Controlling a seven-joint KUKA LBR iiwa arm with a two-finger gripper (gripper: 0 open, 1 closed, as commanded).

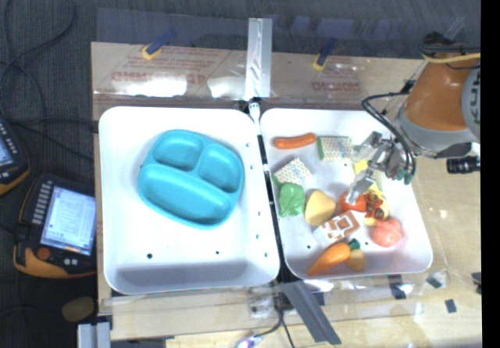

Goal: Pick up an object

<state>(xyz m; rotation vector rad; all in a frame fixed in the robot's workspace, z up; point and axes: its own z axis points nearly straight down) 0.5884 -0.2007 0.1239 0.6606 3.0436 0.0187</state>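
Gripper (366, 182) low over right bin (414, 256)

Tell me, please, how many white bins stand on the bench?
2. The left bin holds a blue divided plate. The right bin holds toy food, among it a carrot and a sausage; the gripper is over it.

Grey arm with orange band reaching from right, gripper (366, 182) angled down-left

We find the right bin (422, 256) crowded: sausage (294, 141), green pepper (291, 199), carrot (332, 256) and tomato (387, 232) leave bare floor only along its far edge. In the left bin (117, 260), room rings the blue tray (191, 176).
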